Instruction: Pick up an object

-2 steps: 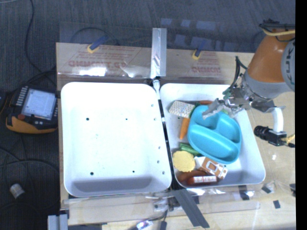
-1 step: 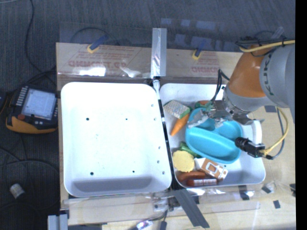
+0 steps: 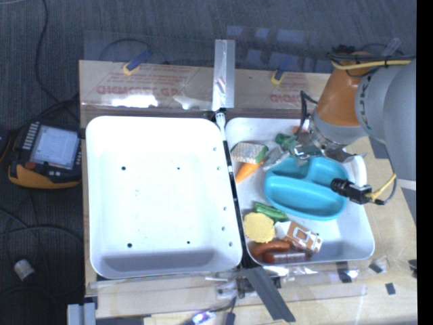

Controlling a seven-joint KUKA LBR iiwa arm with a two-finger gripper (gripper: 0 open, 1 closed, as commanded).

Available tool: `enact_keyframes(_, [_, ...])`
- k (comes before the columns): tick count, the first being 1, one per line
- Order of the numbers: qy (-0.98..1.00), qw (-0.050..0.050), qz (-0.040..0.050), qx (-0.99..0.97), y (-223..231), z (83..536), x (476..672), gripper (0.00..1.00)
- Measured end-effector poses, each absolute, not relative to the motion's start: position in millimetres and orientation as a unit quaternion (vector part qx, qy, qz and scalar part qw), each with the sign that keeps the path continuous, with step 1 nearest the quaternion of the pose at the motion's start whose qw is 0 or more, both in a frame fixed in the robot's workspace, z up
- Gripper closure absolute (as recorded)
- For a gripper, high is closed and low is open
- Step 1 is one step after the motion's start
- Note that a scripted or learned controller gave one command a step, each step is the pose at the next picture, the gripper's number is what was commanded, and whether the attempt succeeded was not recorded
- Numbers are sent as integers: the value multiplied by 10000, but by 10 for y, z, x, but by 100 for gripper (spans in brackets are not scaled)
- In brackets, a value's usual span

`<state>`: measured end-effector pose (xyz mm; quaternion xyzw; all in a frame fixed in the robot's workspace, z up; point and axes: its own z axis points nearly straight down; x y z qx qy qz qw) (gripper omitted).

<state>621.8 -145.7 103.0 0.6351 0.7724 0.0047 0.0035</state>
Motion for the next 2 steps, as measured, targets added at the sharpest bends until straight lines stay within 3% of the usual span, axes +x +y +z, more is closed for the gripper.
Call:
enact_keyframes(1, [7739, -8, 54, 6333, -1393, 1080, 6212, 100])
enact_keyframes(2, [7362, 82, 67, 6767, -1305, 932, 5793, 100])
